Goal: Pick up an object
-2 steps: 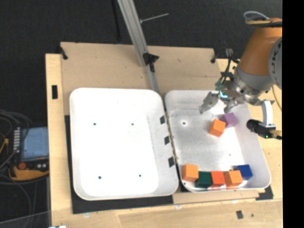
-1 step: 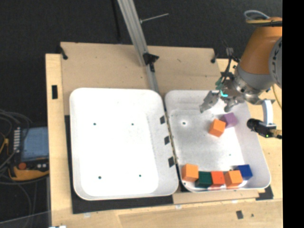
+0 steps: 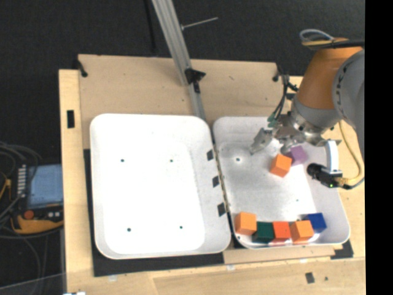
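Observation:
My gripper [image 3: 274,145] hangs over the back of the right bin [image 3: 258,195], its two fingers spread apart and open, with nothing between them. One finger [image 3: 260,141] points left toward the bin's back wall. An orange cube [image 3: 282,165] lies on the bin floor just in front of the gripper, and a purple block [image 3: 299,154] sits right beside it, partly under the wrist. Along the bin's front wall stands a row of blocks: an orange one [image 3: 246,222], a green one [image 3: 264,231], a red-orange one [image 3: 281,230], another orange one [image 3: 301,230] and a blue one [image 3: 316,221].
The left bin [image 3: 150,183] lies beside the right one, sharing a middle wall. A slanted metal pole [image 3: 178,48] rises behind the bins. A black cable with a connector [image 3: 328,176] hangs off the wrist over the right bin's right side.

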Motion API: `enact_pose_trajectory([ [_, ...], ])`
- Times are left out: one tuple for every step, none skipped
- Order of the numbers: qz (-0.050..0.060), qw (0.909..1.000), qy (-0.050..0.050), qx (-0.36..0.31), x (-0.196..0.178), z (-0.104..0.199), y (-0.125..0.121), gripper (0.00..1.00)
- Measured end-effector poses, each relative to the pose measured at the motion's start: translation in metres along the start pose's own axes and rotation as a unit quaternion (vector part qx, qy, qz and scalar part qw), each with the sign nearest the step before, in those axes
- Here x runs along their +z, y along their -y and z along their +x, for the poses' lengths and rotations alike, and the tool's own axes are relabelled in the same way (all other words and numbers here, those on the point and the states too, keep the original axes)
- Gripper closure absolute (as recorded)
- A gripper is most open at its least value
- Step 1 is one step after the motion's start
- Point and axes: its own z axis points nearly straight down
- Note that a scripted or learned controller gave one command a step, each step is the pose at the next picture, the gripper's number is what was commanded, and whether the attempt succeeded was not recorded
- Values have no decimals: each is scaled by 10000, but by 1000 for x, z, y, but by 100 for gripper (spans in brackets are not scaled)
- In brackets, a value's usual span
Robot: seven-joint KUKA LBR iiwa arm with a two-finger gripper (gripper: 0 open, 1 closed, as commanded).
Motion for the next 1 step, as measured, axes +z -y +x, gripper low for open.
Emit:
enact_pose_trajectory([
  [-30, 10000, 2, -18, 44, 6, -4, 0],
])
